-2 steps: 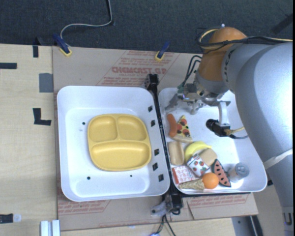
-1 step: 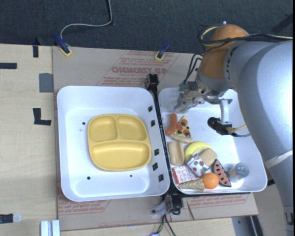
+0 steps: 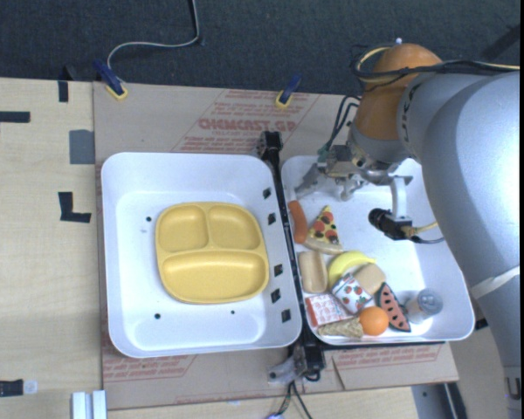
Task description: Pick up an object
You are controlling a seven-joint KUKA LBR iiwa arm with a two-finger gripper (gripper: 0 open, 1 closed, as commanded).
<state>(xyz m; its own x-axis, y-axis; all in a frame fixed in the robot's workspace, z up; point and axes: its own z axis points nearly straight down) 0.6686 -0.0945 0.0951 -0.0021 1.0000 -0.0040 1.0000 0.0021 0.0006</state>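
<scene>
Toys crowd the right bin's (image 3: 437, 260) near end as the end effector (image 3: 336, 175) hangs at its far end, grip state impossible to tell; the pizza slice (image 3: 324, 227) lies just nearward of it, long axis running along the bin

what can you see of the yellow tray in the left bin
The yellow tray looks like smooth plastic, rounded at the corners, with three compartments: two small ones at the far side and one wide one nearer. It lies flat, slightly turned, on the floor of the left bin, near its middle. Nothing lies in it.
</scene>
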